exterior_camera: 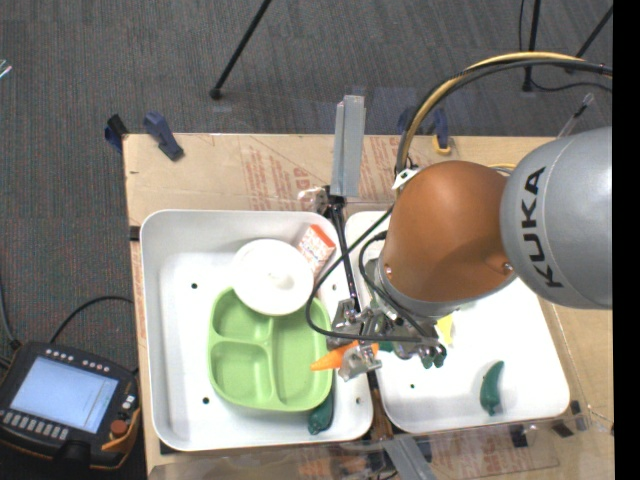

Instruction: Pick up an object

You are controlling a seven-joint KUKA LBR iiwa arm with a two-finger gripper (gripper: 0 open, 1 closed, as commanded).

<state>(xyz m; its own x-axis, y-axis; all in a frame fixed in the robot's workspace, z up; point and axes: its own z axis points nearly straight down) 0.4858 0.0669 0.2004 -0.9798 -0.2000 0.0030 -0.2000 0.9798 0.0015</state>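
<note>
My claw [358,356] hangs at the right edge of the green divided plate [262,353], over the seam between the two white bins [165,308]. An orange carrot-like piece [330,359] sits right at my fingertips, but whether my claw is open or clamped on it I cannot tell. A white bowl [273,276] rests on the plate's far rim.

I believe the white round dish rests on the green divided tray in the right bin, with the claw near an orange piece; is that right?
Not quite: the camera view shows the white round dish on the green divided tray in the left bin, not the right. The claw is indeed near the orange piece.
</note>
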